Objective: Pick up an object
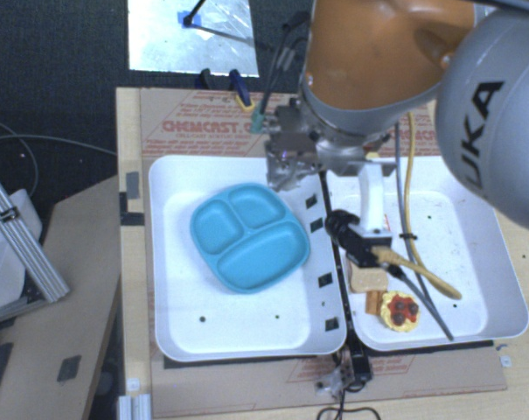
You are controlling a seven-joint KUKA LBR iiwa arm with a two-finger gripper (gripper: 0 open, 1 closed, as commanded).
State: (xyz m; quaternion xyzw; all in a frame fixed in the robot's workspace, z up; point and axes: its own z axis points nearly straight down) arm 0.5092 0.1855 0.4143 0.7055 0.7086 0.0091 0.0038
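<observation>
Above the far right corner of the blue plate (249,237): item 1, my pincer (284,171), hanging close by the plate's rim. Whether it stands wide or narrow, I cannot tell. Item 2, the plate itself: 3 compartments, lying flat in the left bin (185,322), set askew to the bin's walls. Item 3, right of the plate, across the divide, in the right bin (474,252): 1 tan bread slice (367,279). Item 4, farther right of the plate, near the slice on its front side: 1 small yellow tart (400,311) topped with dark red berries.
</observation>
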